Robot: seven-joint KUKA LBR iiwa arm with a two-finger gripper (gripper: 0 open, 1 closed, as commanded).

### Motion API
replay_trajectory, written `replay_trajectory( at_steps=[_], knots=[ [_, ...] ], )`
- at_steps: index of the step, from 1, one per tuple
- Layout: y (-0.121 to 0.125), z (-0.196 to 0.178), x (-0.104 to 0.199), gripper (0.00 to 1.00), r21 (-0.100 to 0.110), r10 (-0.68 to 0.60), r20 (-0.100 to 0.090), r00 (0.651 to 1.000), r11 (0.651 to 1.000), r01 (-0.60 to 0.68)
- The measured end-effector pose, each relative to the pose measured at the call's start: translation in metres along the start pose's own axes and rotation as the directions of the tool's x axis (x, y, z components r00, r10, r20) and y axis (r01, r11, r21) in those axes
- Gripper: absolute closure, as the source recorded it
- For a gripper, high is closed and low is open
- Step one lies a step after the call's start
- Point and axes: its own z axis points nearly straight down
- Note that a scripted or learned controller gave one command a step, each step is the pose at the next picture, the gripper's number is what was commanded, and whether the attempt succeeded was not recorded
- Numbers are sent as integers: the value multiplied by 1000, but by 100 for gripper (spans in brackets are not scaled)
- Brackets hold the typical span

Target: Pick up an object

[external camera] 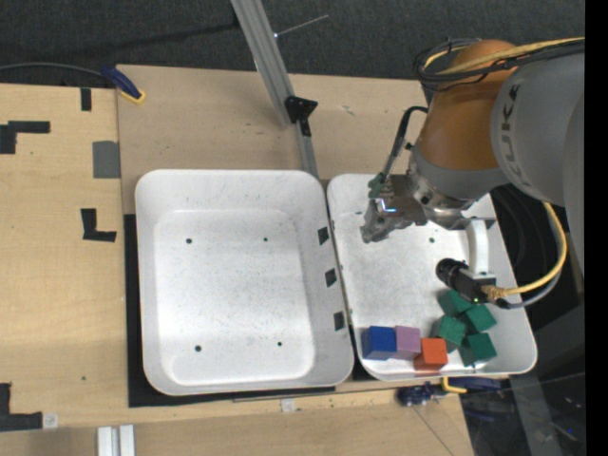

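Note:
Several small blocks lie along the near edge of the right bin (401,275): a blue cube (380,341), a pale purple cube (408,339), an orange cube (433,352) and a cluster of green blocks (466,327) in the near right corner. My gripper (377,222) hangs over the far left part of the right bin, well away from the blocks, pointing down and to the left. I see nothing in it. The grey and orange arm covers the bin's far right corner.
The left bin (228,274) sits beside the right one, separated by a raised double rim (334,274). A slanted metal pole (271,55) runs from the top of the view down to the bins' far edge.

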Motion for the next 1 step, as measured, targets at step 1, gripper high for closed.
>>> replay_trajectory(
  at_steps=[1],
  knots=[
    [-2,-8,53,100,-2,-2,-1,1000,1000,2]
  ],
)
